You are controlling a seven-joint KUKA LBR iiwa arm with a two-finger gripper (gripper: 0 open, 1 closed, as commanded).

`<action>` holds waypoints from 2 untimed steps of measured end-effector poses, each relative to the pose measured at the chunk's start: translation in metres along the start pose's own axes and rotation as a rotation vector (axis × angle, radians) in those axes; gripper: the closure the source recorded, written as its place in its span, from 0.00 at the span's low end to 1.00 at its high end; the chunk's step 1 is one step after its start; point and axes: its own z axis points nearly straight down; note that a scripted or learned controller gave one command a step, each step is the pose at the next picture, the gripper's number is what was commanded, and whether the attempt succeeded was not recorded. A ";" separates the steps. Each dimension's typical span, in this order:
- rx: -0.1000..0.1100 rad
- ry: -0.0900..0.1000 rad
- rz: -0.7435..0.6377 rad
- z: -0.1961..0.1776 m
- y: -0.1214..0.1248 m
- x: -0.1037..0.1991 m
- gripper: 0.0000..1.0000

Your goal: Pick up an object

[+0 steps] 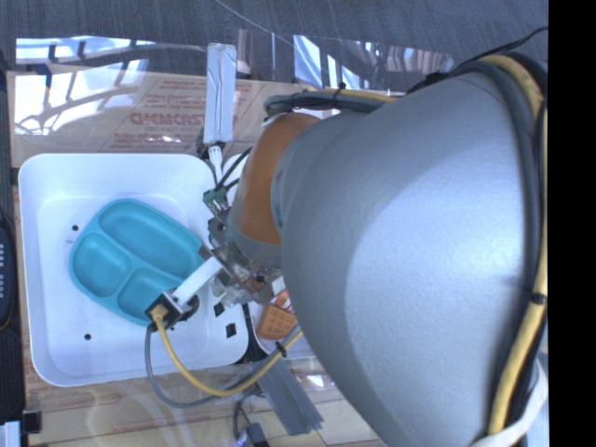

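A shallow white bin with rounded corners fills the left half of the scene, seen from above at a slant; inside it lies a blue divided plate, a three-compartment tray resting flat on the bin floor, toward the bin's right side and roughly midway between its far and near walls; the bin floor to the left of the plate and along the near wall is bare white, leaving open room there; a few small dark dots mark the floor. Just right of the plate, touching or overlapping its near right edge, a white bracket with a yellow cable looping below hangs from the arm's wrist. The gripper sits beside the plate's right edge, over the bin's right wall; whether it is spread or closed cannot be told, since the wrist hides it. Right of the plate, a small orange waffle-patterned object peeks out beneath the arm. The grey arm with its orange band covers everything further right.
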 end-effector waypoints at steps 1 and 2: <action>-0.001 -0.002 -0.098 0.032 -0.033 0.018 1.00; 0.001 -0.003 -0.348 0.024 -0.025 0.013 1.00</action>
